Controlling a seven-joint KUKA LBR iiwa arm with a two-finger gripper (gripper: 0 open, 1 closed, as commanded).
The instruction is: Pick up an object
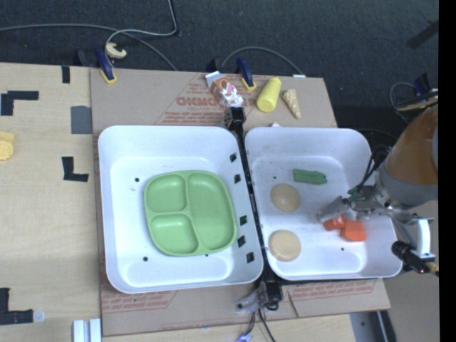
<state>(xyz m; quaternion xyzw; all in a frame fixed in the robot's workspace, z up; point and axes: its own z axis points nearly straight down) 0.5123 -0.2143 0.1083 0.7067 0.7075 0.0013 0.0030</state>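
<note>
The pincer [335, 212] hovers low over the small orange plastic pieces [347, 227]; its grip state cannot be told. The approach step seems underway, and next comes closing on one piece.

**Desk and floor around the bins**

A pale wood desk [43, 212] carries a brown cardboard sheet [178, 102] with red lettering, held by blue clamps [107, 66]. Black tape marks [71, 169] dot the wood. Beyond lies dark carpet [285, 20], probably blue-grey, crossed by thin cables [171, 9]. Lighting is even.
</note>
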